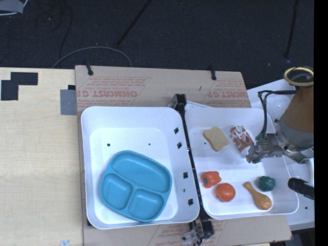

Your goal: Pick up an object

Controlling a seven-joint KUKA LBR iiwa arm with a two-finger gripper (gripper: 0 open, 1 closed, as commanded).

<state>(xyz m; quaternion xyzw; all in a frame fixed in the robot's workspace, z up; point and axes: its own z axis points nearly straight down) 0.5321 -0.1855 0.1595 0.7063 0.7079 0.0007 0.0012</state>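
The right bin [197, 160] holds several small items. A tan bread slice [216, 138] and a red-and-white packet [240, 137] lie at its far side. Nearer the front are a red pepper [210, 178], an orange tomato [224, 191], a tan drumstick [258, 196] and a dark green ball [266, 183]. My gripper [255, 155] reaches in from the right and hangs low over the bin floor. It is just right of and below the packet, and above the green ball. Nothing shows held in it.
The left bin [92, 127] contains a blue divided plate [135, 185]. A black divider rail [185, 152] runs between the bins. The arm's orange band [301, 106] rises over the right bin's right rim. Cardboard [154, 88] lies under both bins.
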